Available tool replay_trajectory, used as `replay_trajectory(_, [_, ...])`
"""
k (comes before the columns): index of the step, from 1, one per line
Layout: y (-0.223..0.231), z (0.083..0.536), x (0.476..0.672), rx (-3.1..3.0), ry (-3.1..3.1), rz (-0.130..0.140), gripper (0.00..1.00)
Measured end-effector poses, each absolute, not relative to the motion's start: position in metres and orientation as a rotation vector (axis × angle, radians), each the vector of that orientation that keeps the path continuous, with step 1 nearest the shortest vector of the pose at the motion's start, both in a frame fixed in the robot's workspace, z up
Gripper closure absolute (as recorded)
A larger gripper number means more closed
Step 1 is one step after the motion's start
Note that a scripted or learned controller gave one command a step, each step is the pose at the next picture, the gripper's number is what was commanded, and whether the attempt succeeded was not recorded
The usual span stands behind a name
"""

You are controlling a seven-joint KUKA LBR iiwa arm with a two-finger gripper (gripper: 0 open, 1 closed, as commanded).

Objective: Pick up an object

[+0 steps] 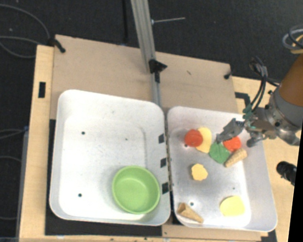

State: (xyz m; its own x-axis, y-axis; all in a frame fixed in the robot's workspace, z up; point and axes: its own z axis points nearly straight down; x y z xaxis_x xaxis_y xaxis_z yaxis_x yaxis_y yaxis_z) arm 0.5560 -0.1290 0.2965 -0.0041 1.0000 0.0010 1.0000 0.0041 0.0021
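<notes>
My gripper (238,138) hangs over the far right part of the right bin (259,187), open, its two dark fingers spread wide. An orange-red piece (233,143) lies just below and between the fingers, resting in the bin and not gripped. Around it crowd a green block (219,153), a tan cone-shaped piece (236,157), a pale yellow piece (205,137) and a red ball (193,138). I cannot tell whether the fingertips touch any of them.
Nearer the front of the right bin lie a small yellow lump (199,172), a yellow disc (232,206) and a second tan cone (190,212). In the left bin (83,136) stands a green bowl (136,189). A metal post (145,39) rises behind the bins.
</notes>
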Motion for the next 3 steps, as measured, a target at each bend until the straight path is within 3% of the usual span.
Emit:
replay_trajectory(1, [-0.129, 0.297, 0.556, 2.217, 2.225, 0.004, 0.00])
replay_trajectory(3, [-0.150, 0.180, 0.551, 2.226, 2.221, -0.008, 0.00])
